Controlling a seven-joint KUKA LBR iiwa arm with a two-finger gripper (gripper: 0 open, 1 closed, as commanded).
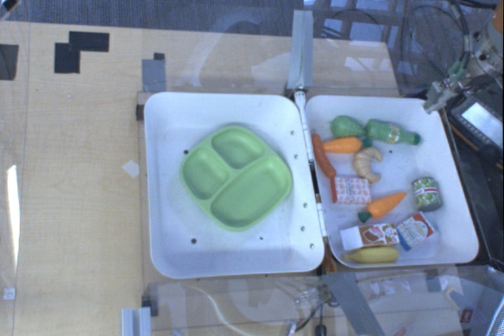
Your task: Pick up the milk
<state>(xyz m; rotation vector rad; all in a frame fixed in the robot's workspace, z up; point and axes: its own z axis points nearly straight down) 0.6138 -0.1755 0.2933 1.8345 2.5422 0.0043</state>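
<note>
I see the claw (pixel 441 94) parked at the right bin's far corner, grip unreadable, while the milk (pixel 413 230) lies well below it near the banana (pixel 372 254), not yet picked.

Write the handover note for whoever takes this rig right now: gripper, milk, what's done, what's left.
Gripper: at the far right corner of the right bin, above its rim, carrying nothing; open or shut cannot be told.
Milk: carton lying on its side near the right bin's front edge, next to the orange-and-white carton and the banana.
Left bin: green divided plate.
Done: nothing; milk untouched.
Left: move over the milk, descend, grasp, lift.
</note>
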